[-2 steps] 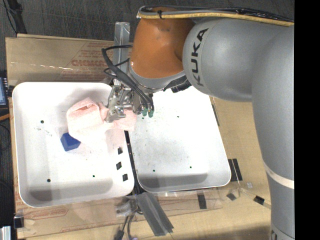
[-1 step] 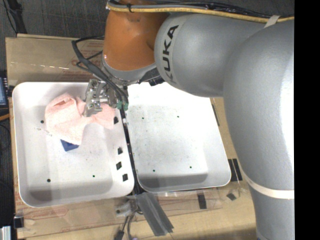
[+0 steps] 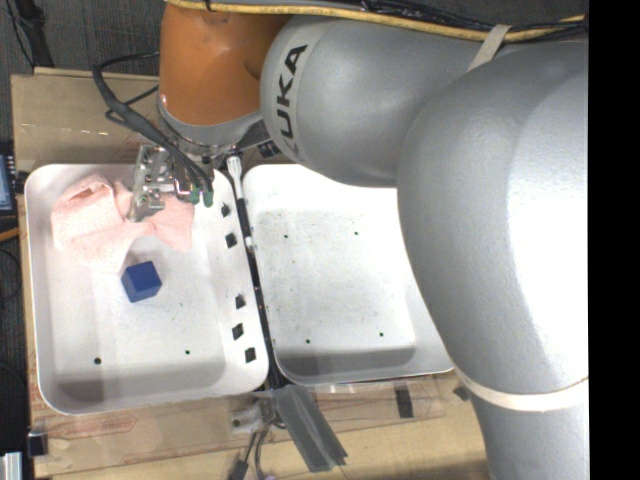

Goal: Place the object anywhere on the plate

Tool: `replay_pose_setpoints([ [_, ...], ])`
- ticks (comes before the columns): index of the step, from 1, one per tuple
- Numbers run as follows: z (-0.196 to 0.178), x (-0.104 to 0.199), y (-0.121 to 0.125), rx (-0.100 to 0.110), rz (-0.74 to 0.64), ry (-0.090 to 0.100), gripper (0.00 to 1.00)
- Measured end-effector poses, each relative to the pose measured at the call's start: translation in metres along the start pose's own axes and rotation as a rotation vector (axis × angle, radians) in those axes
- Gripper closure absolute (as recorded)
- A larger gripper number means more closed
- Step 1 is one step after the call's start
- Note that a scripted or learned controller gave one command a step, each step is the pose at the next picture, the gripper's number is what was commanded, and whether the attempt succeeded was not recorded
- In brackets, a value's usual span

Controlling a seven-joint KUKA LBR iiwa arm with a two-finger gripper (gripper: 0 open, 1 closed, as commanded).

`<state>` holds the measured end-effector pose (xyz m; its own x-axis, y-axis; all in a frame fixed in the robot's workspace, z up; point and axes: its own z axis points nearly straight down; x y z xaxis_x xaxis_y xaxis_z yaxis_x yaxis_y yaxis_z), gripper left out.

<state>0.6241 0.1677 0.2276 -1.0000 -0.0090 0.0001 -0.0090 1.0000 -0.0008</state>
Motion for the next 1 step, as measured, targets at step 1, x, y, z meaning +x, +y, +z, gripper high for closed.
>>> replay_pose_setpoints([
  [1, -0.0004, -0.0002, -0.0001, 0.0, 0.0, -0.001, 0.0],
])
